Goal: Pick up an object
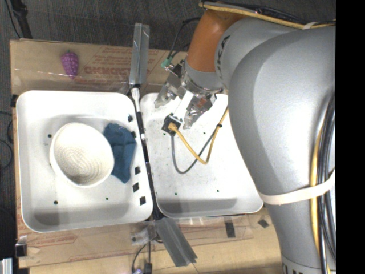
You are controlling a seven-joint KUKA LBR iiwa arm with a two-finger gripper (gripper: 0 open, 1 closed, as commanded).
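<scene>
Gripper [181,104] above the right bin [228,201], finger state indiscernible, nothing held; white cap [82,153] and blue cloth [121,150] remain unpicked.

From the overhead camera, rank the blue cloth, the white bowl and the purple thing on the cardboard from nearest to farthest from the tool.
Measured from the tool, over the right bin:
1. Blue cloth, left bin, toward its right side.
2. White bowl, left bin, left of the cloth and touching it.
3. Purple thing, on the cardboard beyond the left bin's far corner.
</scene>
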